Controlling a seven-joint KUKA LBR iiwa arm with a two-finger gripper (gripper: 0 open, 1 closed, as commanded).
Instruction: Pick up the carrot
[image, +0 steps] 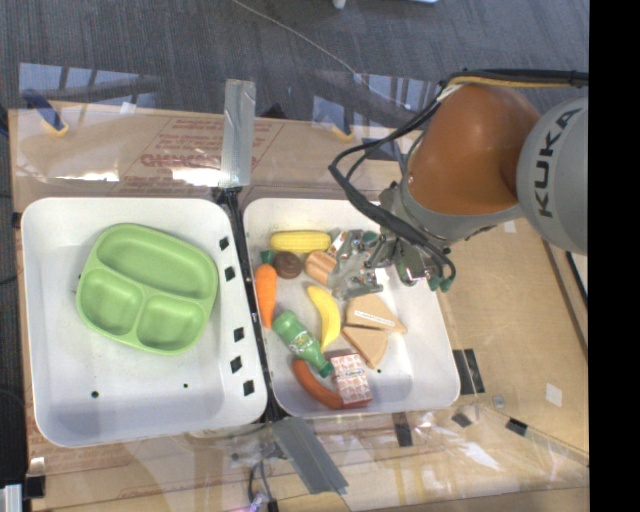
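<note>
The carrot is orange with a green top and lies lengthwise along the left wall of the right bin. My gripper hangs over the middle of that bin, to the right of the carrot and apart from it, just above a banana and a hot dog bun. Nothing shows between its fingers.
The right bin also holds a corn cob, a brown round item, a green bottle, sandwich wedges, a sausage and a small red packet. A green divided plate sits in the left bin.
</note>
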